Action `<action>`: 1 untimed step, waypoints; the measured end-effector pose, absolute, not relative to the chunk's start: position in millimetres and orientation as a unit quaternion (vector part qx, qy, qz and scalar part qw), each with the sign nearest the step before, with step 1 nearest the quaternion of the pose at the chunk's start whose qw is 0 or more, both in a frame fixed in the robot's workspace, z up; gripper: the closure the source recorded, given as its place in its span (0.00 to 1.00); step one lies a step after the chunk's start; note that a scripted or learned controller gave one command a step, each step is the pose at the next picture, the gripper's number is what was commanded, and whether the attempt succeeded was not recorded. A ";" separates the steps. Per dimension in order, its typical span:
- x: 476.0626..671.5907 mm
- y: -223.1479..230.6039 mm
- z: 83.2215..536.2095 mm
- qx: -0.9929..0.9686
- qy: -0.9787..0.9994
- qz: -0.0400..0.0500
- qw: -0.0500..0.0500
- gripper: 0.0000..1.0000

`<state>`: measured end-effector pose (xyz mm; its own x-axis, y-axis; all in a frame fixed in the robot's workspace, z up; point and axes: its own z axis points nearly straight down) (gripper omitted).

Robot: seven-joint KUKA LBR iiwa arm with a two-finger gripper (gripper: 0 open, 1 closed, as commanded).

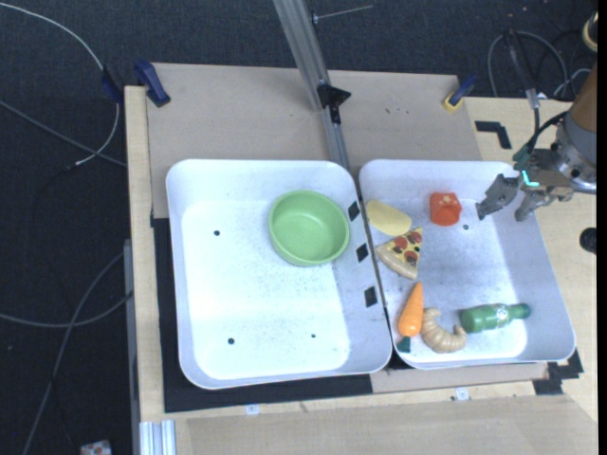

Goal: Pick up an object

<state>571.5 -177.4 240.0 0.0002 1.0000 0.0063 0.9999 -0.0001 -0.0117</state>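
Left bin (pixel 199 282) holds a green bowl (pixel 308 227) – right bin (pixel 545 282) toy food; pincer (pixel 508 201) released

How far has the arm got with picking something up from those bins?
Nothing looks picked up yet. The gripper hangs open over the right bin's far right edge with nothing between its fingers. The red block lies nearest it, and the bottle, carrot and pizza slice lie untouched. The whole grasp remains.

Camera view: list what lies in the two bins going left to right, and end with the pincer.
Green bowl → yellow piece → carrot → red block → green bottle → pincer. The pizza slice and croissant overlap their neighbours in the order, so I left them out.
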 end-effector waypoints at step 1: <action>572.6 -177.6 242.8 -0.707 -0.707 0.000 0.004 0.00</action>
